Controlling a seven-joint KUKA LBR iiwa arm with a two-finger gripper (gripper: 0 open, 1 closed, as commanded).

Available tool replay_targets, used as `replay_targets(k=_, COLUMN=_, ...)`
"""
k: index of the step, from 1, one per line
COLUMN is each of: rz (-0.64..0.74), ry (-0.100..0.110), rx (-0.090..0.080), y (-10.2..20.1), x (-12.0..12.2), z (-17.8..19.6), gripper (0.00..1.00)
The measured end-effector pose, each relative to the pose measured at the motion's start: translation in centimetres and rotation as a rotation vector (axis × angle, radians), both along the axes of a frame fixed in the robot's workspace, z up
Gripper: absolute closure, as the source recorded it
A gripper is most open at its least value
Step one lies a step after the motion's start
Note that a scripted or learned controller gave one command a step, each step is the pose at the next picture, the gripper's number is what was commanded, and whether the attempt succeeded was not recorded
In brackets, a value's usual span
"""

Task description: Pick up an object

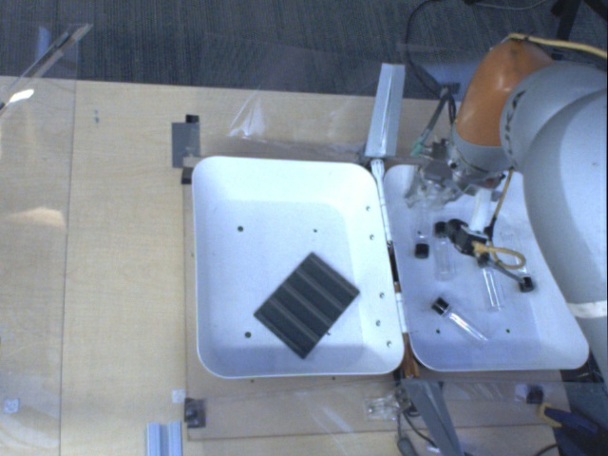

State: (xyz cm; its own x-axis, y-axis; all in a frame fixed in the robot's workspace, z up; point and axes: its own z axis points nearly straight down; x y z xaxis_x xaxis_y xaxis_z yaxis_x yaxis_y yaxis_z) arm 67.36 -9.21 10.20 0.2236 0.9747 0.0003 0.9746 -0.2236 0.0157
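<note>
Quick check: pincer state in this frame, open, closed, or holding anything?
Pincer: cannot be told; it sits over the upper left of the right bin, nothing visibly held.

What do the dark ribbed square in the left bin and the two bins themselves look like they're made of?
The dark grey ribbed square pad looks like matte rubber or foam: parallel ridges, no shine. The shallow white left bin and right bin look like smooth moulded plastic, with rounded corners and a faint sheen; painted metal can't be ruled out.
</note>
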Motion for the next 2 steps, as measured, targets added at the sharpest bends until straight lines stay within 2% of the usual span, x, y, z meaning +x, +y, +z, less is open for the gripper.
replay_targets(k=1, rz=-0.189, ry=0.008, rx=0.006, y=3.2, x=-0.3, z=11.0, gripper=1.0)
replay_targets(k=2, rz=0.201, ry=0.008, rx=0.001, y=5.0, x=-0.3, z=15.6, gripper=1.0)
